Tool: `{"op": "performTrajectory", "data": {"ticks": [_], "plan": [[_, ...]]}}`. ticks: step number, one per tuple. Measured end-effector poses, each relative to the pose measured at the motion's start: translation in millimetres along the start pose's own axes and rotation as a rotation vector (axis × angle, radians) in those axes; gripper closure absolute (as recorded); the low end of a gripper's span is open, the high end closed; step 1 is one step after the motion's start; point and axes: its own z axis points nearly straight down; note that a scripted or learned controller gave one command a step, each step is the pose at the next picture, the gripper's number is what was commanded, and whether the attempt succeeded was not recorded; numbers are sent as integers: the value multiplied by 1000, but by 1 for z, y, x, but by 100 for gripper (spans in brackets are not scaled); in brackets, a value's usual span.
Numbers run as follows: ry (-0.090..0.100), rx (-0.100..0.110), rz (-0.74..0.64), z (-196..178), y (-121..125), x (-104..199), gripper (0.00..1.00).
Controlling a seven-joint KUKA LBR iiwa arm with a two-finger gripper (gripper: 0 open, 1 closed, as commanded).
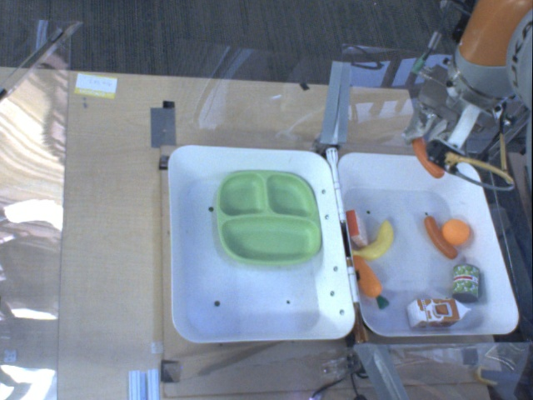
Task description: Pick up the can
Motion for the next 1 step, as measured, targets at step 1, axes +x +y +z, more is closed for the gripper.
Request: {"op": "performTrajectory", "data": {"ticks": [1], "plan": [[-1, 0, -374, 8, 62, -66, 100]]}}
